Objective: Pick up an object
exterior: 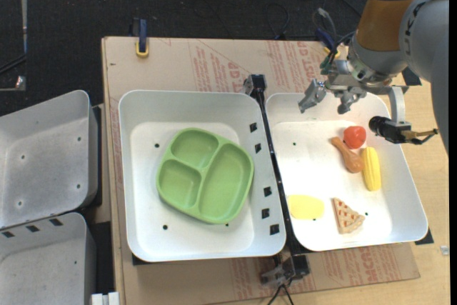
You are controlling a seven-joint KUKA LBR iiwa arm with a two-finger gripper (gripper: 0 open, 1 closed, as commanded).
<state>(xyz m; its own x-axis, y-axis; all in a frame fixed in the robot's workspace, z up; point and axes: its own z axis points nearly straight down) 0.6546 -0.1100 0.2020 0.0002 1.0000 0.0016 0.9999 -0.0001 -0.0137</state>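
My gripper (328, 101) hangs open above the far edge of the right bin (314, 114), with nothing between its two grey fingers. Below and to its right lie a red tomato (354, 136), an orange drumstick-shaped piece (347, 155) and a yellow corn cob (370, 168). Nearer the front of the same bin rest a flat yellow piece (306, 207) and a tan waffle-like wedge (348, 216). All of them are apart from the gripper.
The left bin (139, 153) holds a green divided plate (206, 174). A black divider (265, 153) runs between the two bins. Grey lids (43, 153) lie off the bench at the left.
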